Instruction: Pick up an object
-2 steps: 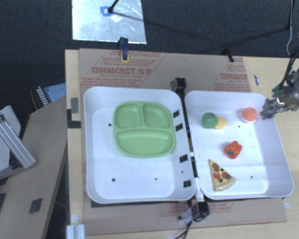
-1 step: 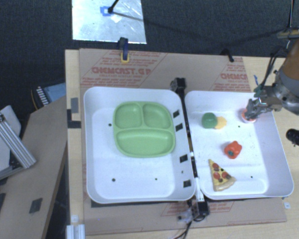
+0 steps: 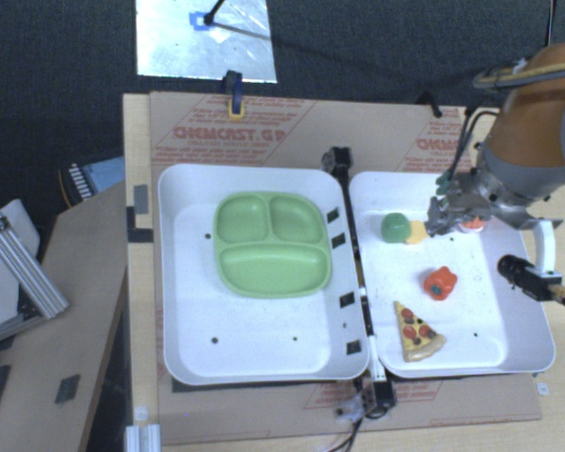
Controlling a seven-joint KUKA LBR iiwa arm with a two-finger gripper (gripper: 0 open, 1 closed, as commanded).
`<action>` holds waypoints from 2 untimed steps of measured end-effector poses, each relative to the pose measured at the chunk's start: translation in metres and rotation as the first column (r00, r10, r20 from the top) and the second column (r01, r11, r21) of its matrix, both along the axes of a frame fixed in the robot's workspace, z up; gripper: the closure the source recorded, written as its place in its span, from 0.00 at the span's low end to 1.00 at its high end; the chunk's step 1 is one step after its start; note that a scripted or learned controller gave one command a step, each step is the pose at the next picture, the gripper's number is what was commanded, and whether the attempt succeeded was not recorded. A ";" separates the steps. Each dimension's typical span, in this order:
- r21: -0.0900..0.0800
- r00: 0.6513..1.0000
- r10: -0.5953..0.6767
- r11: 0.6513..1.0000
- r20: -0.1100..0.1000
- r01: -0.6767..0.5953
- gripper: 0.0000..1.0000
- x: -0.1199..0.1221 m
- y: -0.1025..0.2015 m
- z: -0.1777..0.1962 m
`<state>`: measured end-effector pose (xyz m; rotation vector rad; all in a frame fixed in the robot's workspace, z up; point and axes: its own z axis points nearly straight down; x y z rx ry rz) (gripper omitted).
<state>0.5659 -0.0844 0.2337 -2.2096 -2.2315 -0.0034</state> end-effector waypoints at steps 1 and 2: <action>0.000 1.000 0.001 1.000 0.002 -0.001 1.00 0.002 0.058 0.004; 0.000 1.000 -0.001 1.000 0.000 0.001 1.00 -0.012 0.110 0.008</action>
